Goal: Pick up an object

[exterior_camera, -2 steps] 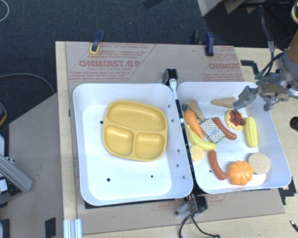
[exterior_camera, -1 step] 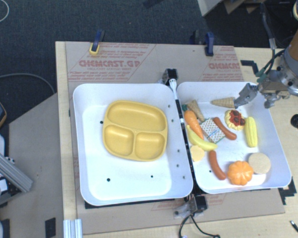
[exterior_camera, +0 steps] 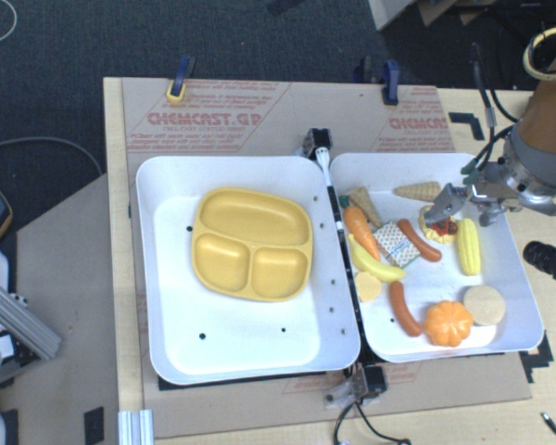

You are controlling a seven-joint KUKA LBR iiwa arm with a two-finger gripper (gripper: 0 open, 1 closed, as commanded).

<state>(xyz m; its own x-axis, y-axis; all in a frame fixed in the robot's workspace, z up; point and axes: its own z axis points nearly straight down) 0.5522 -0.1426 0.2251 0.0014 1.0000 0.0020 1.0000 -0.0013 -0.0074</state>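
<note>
At the lower right of the frame, in the right shallow white plastic bin (exterior_camera: 528, 327), lie a small orange toy pumpkin (exterior_camera: 447, 323), a pale round biscuit-like disc (exterior_camera: 485, 304) touching it, and a short red-orange toy sausage (exterior_camera: 405, 308). All look like light hollow plastic play food, stiff and smooth, so they may slip. The pumpkin is round and ribbed; I judge it is best taken across its widest part. The sausage is better taken across its short width.

Further up, in the middle of this bin, lie a yellow toy banana (exterior_camera: 378, 267), a checkered wrapped piece (exterior_camera: 395, 243), an orange toy carrot (exterior_camera: 360, 229), a second red sausage (exterior_camera: 419, 239) and a yellow toy corn cob (exterior_camera: 468, 246). These lie close, some touching, so there is little room between them. The corn cob stands a little apart and seems easier to reach.

The grey two-finger gripper (exterior_camera: 442, 213) hangs low over the second sausage, near a beige toy cone (exterior_camera: 417, 191). Whether anything is held I cannot tell.

The left white bin (exterior_camera: 157, 276) carries a yellow divided plastic plate (exterior_camera: 252, 244) with much open floor around it. The bins touch at the centre rims. The brown desk (exterior_camera: 130, 128) borders them at the top.
</note>
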